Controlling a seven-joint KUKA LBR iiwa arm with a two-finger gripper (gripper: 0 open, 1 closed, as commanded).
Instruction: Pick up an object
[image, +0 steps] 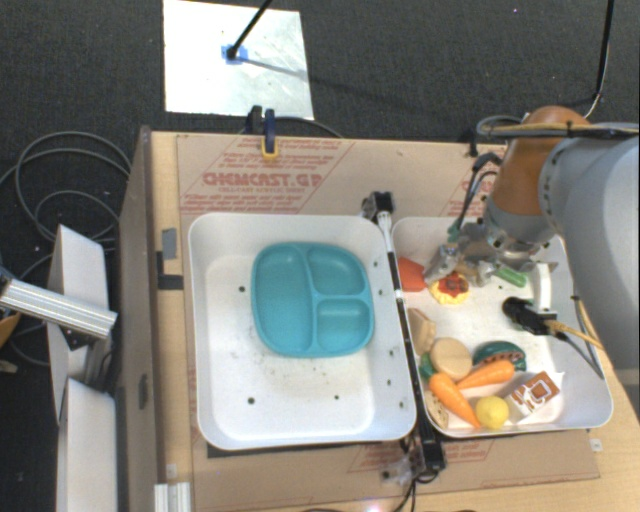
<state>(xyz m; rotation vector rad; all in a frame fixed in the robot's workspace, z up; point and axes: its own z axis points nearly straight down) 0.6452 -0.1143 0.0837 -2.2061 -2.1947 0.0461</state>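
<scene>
The arm reaches in from the right and its gripper (452, 268) hangs low over the upper part of the right bin (590, 400), directly above a small yellow piece with a red top (451, 289). Whether the fingers are spread or closed cannot be told from this slanted overhead view, since the wrist hides much of them, and nothing is clearly seen between them.

The step in hand looks like the approach or descent onto a target, not a lift. The likeliest candidate is that yellow-and-red piece, with a red-orange piece (411, 273) just beside it against the bin's left wall. The rest of the toy food lies lower in the same bin: a beige round (451, 356), two carrots (470, 385), a lemon (491, 411), a dark green item (499, 352) and a small brown-and-white block (533, 392) (all crowded, some touching).

The left bin (215, 400) carries a teal divided plate (311, 299), well apart from the gripper.

The next move probably calls for closing squarely on the one piece without catching its red neighbour, then rising straight up.
</scene>
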